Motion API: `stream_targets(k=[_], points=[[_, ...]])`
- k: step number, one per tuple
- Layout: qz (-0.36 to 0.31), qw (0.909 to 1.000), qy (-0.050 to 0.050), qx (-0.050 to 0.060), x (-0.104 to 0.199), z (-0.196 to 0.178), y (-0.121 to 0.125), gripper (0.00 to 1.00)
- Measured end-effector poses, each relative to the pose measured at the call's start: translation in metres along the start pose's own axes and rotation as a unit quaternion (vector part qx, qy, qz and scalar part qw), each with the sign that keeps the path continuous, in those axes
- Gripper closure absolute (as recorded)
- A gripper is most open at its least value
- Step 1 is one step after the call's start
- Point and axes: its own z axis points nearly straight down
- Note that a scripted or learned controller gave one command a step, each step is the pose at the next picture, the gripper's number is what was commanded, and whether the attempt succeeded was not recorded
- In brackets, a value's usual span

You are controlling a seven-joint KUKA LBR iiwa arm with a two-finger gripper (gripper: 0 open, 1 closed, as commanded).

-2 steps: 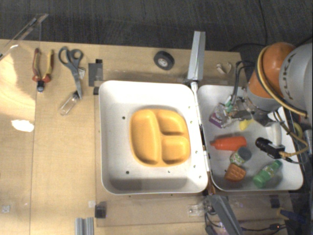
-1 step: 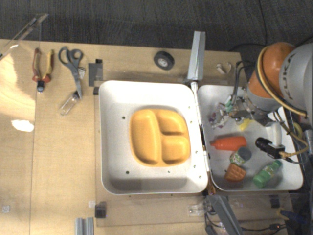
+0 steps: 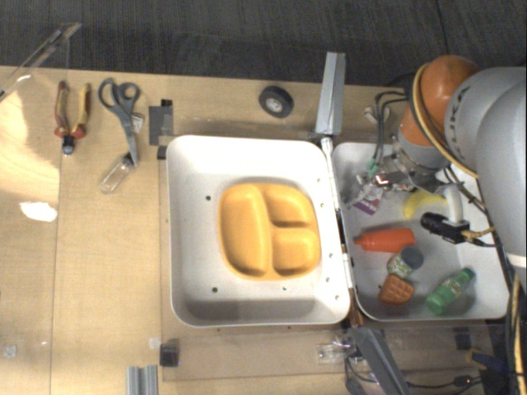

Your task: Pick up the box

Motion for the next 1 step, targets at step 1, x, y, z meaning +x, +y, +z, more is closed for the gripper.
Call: stream_targets(k=[1], points=[[-0.002, 1.0000, -0.001, 0.000, -0.0002, -0.0096, -0.0003, 1.00]])
